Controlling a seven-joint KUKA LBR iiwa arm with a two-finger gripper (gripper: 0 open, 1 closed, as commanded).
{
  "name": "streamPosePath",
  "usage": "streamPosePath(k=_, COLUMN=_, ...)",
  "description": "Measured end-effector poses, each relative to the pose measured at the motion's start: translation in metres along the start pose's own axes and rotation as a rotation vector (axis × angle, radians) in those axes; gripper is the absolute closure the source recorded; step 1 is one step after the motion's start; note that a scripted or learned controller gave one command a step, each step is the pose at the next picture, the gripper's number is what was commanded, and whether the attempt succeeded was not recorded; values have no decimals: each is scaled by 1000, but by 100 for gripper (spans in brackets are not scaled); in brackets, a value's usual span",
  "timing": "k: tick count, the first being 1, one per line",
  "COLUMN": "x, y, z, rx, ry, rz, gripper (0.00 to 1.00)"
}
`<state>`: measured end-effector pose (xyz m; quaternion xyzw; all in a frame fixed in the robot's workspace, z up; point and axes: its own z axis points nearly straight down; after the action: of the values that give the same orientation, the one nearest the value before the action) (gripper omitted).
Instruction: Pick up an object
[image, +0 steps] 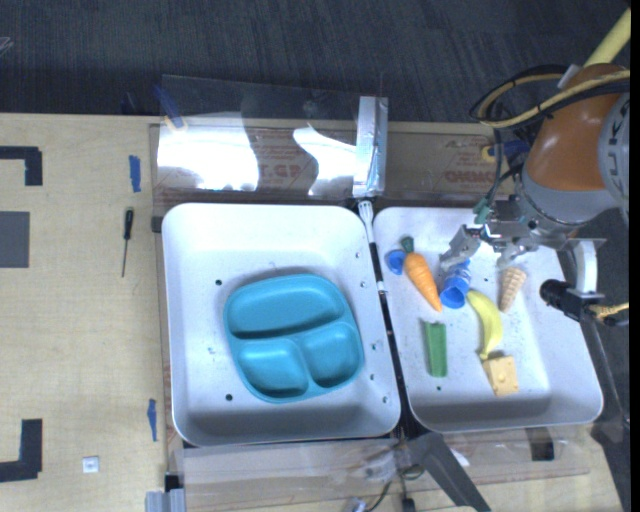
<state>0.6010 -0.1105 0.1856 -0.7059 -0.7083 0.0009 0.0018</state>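
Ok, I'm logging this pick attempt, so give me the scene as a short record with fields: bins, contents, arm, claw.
left bin: holds a blue divided tray
right bin: carrot, blue cup, banana, green stick, ice cream cone, tan block
arm: reaches in from the right, over the right bin's far end
claw: above the blue cup, nothing seen between its fingers
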Motion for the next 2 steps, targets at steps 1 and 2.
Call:
streamPosePath(k=1, x=2, y=54, z=83, rx=-5, ry=-1, rz=-87, gripper=0)
streamPosePath(k=2, x=-28, y=14, z=49, rx=-3, ry=-2, rz=-397, gripper=0)
